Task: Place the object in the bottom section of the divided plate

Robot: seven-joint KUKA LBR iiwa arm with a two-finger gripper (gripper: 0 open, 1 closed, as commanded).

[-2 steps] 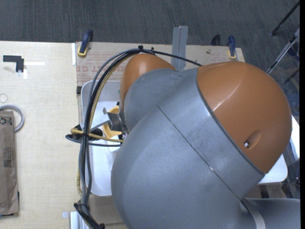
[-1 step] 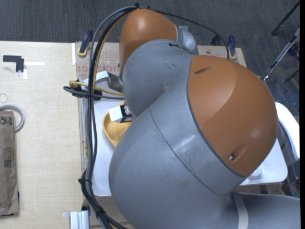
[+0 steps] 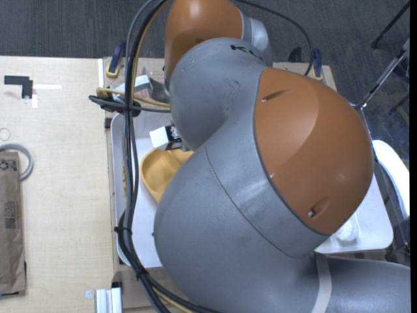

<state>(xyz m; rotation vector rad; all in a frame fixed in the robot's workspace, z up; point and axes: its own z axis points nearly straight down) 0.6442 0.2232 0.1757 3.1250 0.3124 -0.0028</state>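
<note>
Arm [image 3: 260,194]: your nearest thing, a grey and orange bulk from 6 o'clock up past centre, covering most of both bins.
Cables [image 3: 130,175]: black bundle running down the arm's 9 o'clock side, over the bin edge.
Bin [image 3: 133,240]: white floor showing in a strip at 8 o'clock; a second white patch at 4 o'clock.
Plate [image 3: 159,171]: you see a tan, rounded dish edge at 9 o'clock of centre, likely the divided plate; its sections are hidden.
Object: you cannot pick it out; a white tag-like piece [image 3: 163,135] lies just above the plate, identity unclear.
Jaws: hidden under the arm, so you cannot tell how they stand or whether they hold anything.
Handling: judge nothing yet on weight or grip point; wait for a clear view.
Bench [image 3: 58,175]: pale wood at 9 o'clock, brown packet [image 3: 10,220] at its edge.
Far: dark carpet [image 3: 65,18] along 12 o'clock.
</note>
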